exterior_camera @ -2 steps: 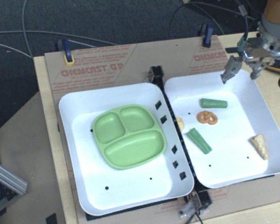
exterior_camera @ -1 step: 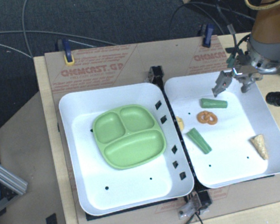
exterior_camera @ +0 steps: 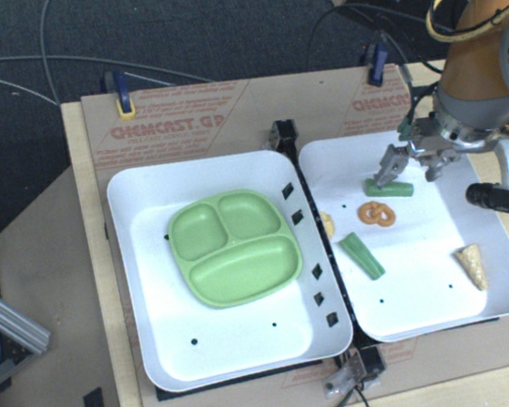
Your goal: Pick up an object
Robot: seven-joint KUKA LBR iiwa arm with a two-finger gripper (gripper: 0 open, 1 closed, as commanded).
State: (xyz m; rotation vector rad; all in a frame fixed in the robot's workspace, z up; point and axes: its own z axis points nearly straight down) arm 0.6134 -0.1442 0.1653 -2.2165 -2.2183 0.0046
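A short green piece lies in the right bin, directly below the claw and apparently touching the tip of its left-hand finger. The claw's two fingers are spread wide and point down into the bin; nothing sits between them, so the claw holds nothing.

Just below and slightly left of the claw, beside the green piece, rests a small orange pretzel. Further down and to the left lies a longer green stick, set at a slant. A small pale scrap sits left of the pretzel, against the wall where the two bins meet. Well below and to the right of the claw, near the bin's lower right corner, lies a tan wedge.

The grey arm, with its orange band, rises up and to the right of the claw.

Far to the left of the claw, the left bin holds a light green divided plate with three compartments.

Both bins sit side by side on a brown board printed with red lettering, held at its far edge by a blue clamp and a second clamp.
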